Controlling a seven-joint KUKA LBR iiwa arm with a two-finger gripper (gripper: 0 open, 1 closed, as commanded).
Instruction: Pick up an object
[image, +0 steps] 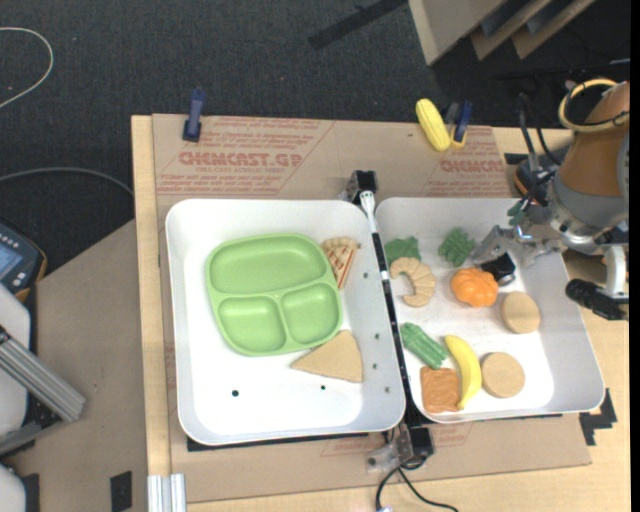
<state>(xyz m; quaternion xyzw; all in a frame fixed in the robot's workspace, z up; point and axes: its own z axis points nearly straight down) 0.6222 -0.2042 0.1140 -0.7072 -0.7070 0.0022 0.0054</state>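
My gripper reaches in from the right and hangs low over the right bin, just above and to the right of an orange fruit. A croissant lies to the left of the fruit. Two green leafy pieces sit at the bin's far side. A tan round piece is close below the gripper. Nearer the front lie another tan round, a banana, a green pod and an orange block.
The left bin holds a green divided plate, a striped wedge and a tan wedge. A yellow corn cob and blue clamps sit on the bench's far edge.
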